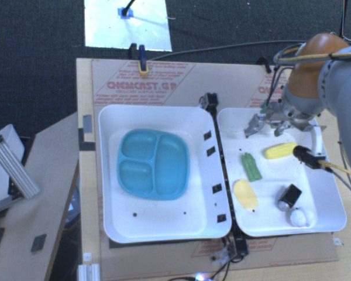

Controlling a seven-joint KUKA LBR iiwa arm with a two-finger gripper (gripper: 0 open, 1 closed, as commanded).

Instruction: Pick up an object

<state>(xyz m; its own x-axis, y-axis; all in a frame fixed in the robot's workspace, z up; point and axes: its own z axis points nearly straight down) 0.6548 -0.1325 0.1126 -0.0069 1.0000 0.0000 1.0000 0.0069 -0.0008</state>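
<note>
The bench is seen from above, topped by a brown protective sheet with red lettering; two shallow white bins are set on it side by side, touching along a central seam fitted with black clips; the left bin is occupied by a blue divided plate, lying flat near its middle; the right bin is occupied by several small objects, all apart from one another; the arm is seen entering from the right, grey with an orange band, above the far right part of the right bin; the gripper is positioned over the far left part of that bin, near its back wall; nothing is seen between its fingers, and how far they are parted cannot be told from this angle; a yellow banana-like piece is lying just beside the gripper on its near side, not touched by it; a green ridged piece is lying toward the bin's middle; a pale yellow oval piece is lying near the seam; a black block is lying toward the near right; a white lumpy piece is lying just beside the block, near the front wall.
</note>
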